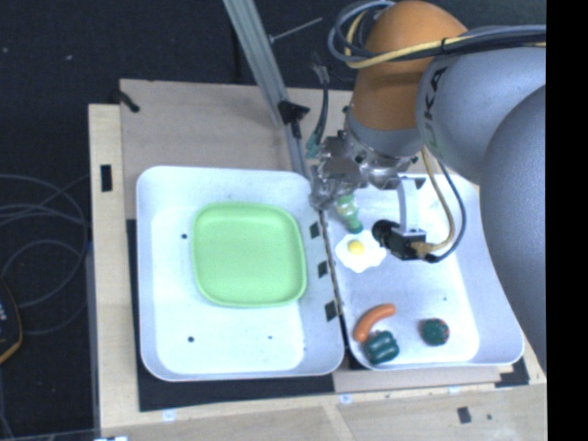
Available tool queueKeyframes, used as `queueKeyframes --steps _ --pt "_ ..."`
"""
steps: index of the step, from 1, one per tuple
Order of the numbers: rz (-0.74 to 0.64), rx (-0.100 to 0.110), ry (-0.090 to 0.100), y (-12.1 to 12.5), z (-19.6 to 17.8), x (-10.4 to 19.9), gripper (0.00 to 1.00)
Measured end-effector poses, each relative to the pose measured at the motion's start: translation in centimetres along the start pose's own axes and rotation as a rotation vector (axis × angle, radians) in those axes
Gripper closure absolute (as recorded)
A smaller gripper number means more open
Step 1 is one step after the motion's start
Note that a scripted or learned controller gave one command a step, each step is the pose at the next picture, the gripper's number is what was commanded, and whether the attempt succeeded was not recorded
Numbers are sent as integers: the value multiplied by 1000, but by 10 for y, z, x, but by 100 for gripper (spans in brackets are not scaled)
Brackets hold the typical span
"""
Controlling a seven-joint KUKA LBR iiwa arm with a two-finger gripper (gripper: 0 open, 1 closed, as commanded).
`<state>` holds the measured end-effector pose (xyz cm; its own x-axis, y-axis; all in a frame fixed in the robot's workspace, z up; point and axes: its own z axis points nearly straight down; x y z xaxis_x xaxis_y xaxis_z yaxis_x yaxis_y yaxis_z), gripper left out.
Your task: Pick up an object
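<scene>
1. Green bottle [348, 213] stands at the right bin's [478, 283] upper-left corner, beside a fried egg [359, 253].
2. Arm bends down over it, claw [333, 191] just above; finger spread cannot be told.

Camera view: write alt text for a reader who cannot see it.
A grey and orange robot arm reaches from the right, its gripper low over a small green object in the right bin, beside a fried egg toy. That bin also holds a sausage and two green toys; the left bin holds a green plate.
</scene>
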<state>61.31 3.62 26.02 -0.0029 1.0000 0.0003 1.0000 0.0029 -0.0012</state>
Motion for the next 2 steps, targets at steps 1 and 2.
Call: queueKeyframes --steps 1,2 --pt "1 -1 0 13 10 39 100" --pt "3 -2 -1 13 9 37 0"
